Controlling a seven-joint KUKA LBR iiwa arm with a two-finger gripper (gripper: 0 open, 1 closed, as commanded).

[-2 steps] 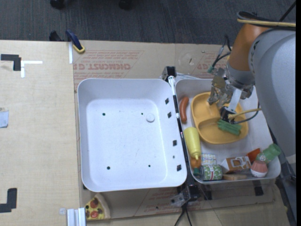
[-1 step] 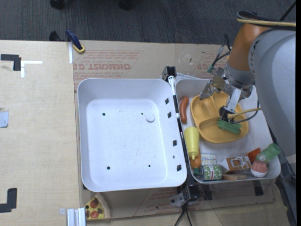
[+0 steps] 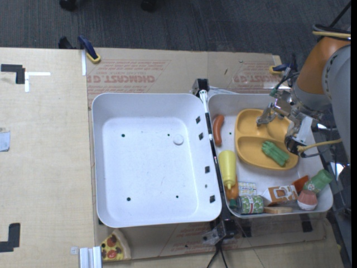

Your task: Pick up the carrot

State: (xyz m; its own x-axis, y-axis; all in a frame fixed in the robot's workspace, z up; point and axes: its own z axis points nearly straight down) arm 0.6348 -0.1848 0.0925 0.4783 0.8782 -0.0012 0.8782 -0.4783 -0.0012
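Two white bins sit side by side on the worktop (image 3: 44,166). The left bin (image 3: 111,205) has a small pale disc (image 3: 178,140) on its floor. In the right bin (image 3: 226,108), the carrot (image 3: 217,130) lies along the left wall, above a yellow bottle (image 3: 228,169). Farther right, my pincer (image 3: 277,116) hovers over the yellow divided tray (image 3: 248,149), well apart from the carrot; I cannot tell how wide it is.
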